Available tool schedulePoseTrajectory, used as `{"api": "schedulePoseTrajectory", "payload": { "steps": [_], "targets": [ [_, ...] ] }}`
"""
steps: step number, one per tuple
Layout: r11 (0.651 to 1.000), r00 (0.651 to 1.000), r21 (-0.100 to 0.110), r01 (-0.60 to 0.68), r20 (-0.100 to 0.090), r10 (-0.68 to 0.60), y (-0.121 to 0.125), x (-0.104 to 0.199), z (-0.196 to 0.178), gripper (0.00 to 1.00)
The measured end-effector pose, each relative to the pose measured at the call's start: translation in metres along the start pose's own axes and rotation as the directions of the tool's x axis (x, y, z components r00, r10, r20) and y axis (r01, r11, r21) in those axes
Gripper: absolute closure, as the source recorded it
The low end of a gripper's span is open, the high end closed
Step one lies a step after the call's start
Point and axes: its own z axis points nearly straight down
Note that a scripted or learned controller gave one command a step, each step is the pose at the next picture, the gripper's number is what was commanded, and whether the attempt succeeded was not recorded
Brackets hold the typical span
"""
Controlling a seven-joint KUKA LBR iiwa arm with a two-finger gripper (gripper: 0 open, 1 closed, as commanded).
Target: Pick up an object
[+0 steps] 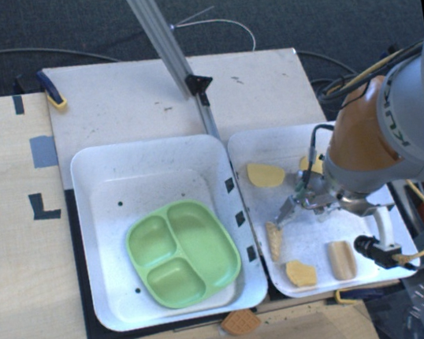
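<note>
white plastic, two shallow bins side by side: the left bin (97, 223) carries a green divided plate (182, 252), stiff and broad, too wide for my jaws except at its rim; the right bin (272, 147) carries the small pieces i am here for, and my gripper (291, 206) hangs low inside it, near its middle; my jaws look slightly parted with nothing between them, though the view is too small to be sure of the gap. largest of the candidates, the yellow wedge (265, 174) lies toward the far left of the right bin, just beyond my fingertips; i judge it a light, rigid toy food, smooth and likely to slip, best taken across its narrow thickness. next, the tan bread roll (340, 259) rests near the front wall; probably light, taken across its short axis. then the yellow chunk (301, 273), just beside the roll, blocky, with flat sides that should hold. smallest, the tan strip (274, 241) lies against the left wall, nearest me, but the wall crowds one jaw. an orange waffle piece (240, 322) sits outside, on the bench.
</note>
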Motion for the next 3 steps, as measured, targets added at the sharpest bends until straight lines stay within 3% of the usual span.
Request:
{"api": "schedulePoseTrajectory", "payload": {
  "steps": [1, 2, 3],
  "targets": [
    [1.0, 1.0, -0.008, -0.001, 0.002, 0.001, 0.001, 0.0, 0.035, 0.0],
    [1.0, 1.0, -0.005, 0.0, 0.0, 0.0, 0.0, 0.001, 0.025, 1.0],
    [1.0, 1.0, -0.011, -0.001, 0.002, 0.001, -0.003, -0.008, -0.032, 1.0]
  ]
}}
